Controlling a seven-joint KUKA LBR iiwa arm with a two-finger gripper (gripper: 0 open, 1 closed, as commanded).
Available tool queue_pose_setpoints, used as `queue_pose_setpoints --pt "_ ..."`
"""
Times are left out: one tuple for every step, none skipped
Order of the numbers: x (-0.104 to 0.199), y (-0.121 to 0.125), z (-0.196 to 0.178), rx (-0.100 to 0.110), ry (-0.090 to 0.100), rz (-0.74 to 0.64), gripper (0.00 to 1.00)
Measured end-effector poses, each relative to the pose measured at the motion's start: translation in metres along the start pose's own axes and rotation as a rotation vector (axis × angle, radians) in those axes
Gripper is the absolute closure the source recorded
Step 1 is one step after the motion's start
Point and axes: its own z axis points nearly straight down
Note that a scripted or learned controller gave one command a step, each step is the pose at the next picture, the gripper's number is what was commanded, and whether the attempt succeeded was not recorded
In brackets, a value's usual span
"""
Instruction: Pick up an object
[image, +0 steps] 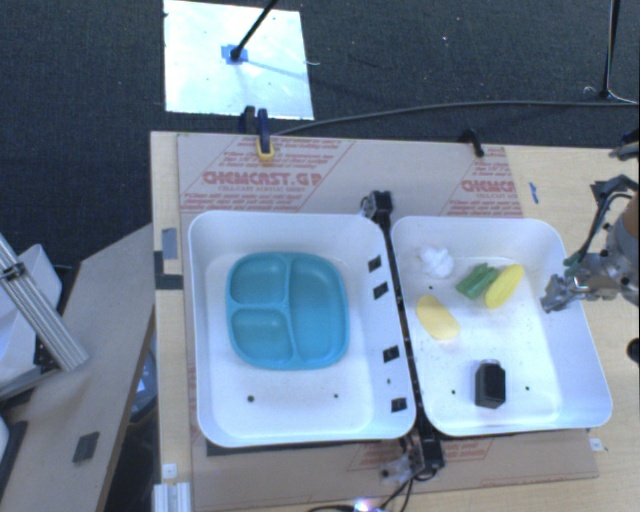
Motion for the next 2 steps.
queue_pose_setpoints --pt "0.005 -0.003 -0.045 0.001 0.001 -0.001 1.00" --pt "0.051 0.015 -0.052 0.002 0.002 -0.004 1.00"
